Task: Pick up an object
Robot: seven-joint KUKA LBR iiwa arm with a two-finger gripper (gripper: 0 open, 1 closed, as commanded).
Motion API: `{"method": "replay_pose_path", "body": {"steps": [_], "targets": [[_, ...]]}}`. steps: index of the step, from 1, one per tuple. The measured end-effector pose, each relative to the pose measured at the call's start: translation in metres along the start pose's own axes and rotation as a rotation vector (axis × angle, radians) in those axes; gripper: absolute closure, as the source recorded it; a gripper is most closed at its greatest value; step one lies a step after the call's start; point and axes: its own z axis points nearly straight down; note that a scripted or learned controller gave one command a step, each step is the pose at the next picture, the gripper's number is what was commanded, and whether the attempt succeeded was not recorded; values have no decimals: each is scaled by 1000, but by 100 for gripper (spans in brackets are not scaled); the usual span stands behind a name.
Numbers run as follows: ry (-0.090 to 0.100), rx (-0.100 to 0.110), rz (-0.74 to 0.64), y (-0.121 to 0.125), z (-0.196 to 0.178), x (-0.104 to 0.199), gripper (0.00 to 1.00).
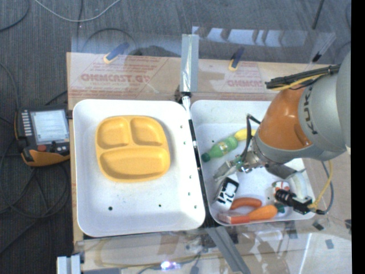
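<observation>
1. Green plastic bottle with a yellow cap (222, 148) lies tilted in the right white bin (201, 131), near its left wall and just up-left of my pincer (228, 170).
2. My pincer's metal fingers are spread open over bare bin floor, gripping nothing.
3. Just below them lies a small black-and-white printed card (227, 191); its marks are too small to read.
4. Along the front rim lie a red sausage-shaped toy (246, 202) and an orange carrot toy (256, 213).
5. Across the divider, the left white bin (91, 210) holds a yellow sectioned plate (134, 147), with bare floor around it.
6. My orange band (285, 124) bears "KU".
</observation>
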Motion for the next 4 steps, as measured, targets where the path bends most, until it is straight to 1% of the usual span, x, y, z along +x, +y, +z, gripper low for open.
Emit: {"method": "replay_pose_path", "body": {"steps": [1,2,3,4], "targets": [[3,0,0,1,-10,0,100],[3,1,0,1,-9,0,0],[6,11,102,43,2,-21,0],[3,11,193,90,4,-48,0]]}}
